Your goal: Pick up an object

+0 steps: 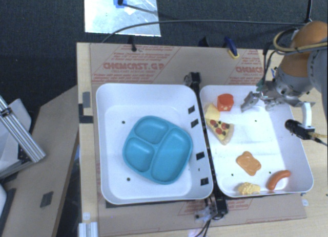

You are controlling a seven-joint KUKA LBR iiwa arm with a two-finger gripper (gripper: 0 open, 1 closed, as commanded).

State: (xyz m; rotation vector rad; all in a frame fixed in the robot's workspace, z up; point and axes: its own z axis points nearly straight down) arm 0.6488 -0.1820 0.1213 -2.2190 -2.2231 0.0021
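Blue plate (157, 149) in left bin (110, 108)

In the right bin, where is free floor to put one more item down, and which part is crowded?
In the right bin, bare floor lies in the middle right, bordered by the end effector above, the pizza slice to its left and the sausage below. The left wall is crowded: red cup, pizza slice.

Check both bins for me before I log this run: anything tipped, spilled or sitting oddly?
Nothing spilled or damaged. The blue plate lies flat but turned askew to the left bin. In the right bin, the pizza slice sits against the divider beside the red block.
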